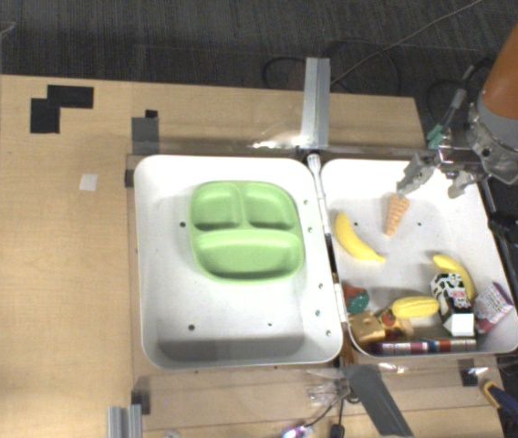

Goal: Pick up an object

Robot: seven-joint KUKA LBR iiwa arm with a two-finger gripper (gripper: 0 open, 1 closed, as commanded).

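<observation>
Right bin: far half mostly open floor, with just the cone below my gripper and a banana toward the left wall. Near edge is crowded: a second banana, cow toy, yellow piece, and small items packed touching. Left bin: green tray fills the middle; there's bare floor around it, widest at the near side.

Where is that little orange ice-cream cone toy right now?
The orange cone toy lies in the right white bin, upper middle, just right of the yellow banana and below the gripper.
</observation>
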